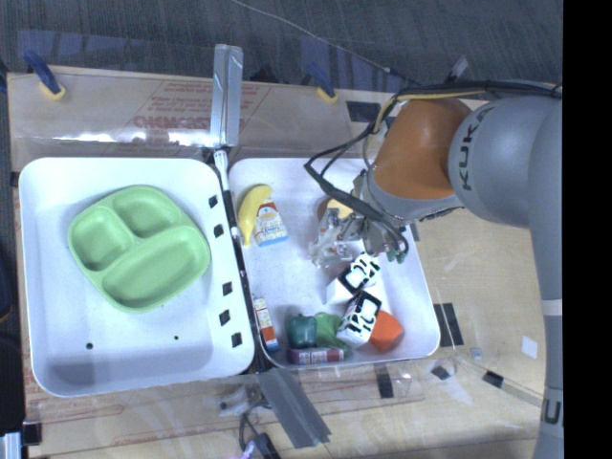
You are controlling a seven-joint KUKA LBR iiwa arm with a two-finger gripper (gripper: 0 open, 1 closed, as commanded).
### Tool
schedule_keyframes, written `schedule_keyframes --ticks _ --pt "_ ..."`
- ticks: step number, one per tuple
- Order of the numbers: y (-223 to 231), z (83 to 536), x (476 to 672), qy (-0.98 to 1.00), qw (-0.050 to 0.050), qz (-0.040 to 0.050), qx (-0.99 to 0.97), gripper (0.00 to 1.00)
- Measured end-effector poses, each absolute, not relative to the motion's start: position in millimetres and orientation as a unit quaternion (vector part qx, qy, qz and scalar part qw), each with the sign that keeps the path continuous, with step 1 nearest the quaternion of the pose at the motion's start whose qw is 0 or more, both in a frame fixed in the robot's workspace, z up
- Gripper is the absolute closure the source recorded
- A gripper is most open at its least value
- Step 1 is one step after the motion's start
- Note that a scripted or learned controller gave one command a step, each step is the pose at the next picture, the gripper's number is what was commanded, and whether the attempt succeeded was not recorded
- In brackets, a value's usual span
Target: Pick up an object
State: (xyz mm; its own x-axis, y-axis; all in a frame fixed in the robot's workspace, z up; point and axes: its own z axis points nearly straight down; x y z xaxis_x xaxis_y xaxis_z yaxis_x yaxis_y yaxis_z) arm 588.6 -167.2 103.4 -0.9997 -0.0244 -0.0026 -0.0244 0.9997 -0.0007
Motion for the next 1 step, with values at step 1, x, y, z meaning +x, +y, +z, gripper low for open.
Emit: schedule_keyframes --ticks 1 --pt "-135.7 255.8 653.3 0.998 0.008 -0.0008 0.069 1.00"
